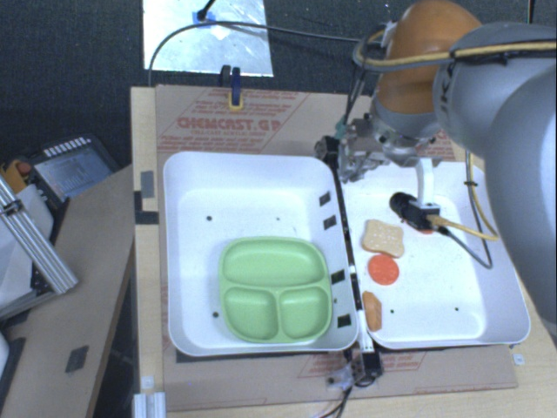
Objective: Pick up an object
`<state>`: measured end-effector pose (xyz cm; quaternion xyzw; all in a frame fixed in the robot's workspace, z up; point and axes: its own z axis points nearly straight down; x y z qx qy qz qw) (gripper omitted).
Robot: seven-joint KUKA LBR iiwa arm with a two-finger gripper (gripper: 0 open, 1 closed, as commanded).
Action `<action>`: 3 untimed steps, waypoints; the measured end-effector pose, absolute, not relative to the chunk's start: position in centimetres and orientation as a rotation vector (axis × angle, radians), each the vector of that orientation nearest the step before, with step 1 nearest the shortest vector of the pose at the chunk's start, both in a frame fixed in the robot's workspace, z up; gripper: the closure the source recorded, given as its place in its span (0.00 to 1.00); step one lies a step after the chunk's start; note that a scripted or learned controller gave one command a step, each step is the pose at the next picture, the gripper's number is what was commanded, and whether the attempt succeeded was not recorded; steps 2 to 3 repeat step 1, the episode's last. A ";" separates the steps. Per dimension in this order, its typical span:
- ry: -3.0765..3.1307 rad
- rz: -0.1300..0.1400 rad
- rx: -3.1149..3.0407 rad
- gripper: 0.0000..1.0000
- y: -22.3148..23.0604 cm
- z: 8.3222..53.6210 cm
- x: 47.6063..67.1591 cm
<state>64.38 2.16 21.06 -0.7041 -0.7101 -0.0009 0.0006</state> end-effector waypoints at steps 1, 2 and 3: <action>-2.231 -0.006 -2.211 1.00 7.2 21.9 64.8; -2.231 -0.006 -2.211 1.00 7.2 21.9 64.8; -2.231 -0.006 -2.211 1.00 7.2 21.9 64.8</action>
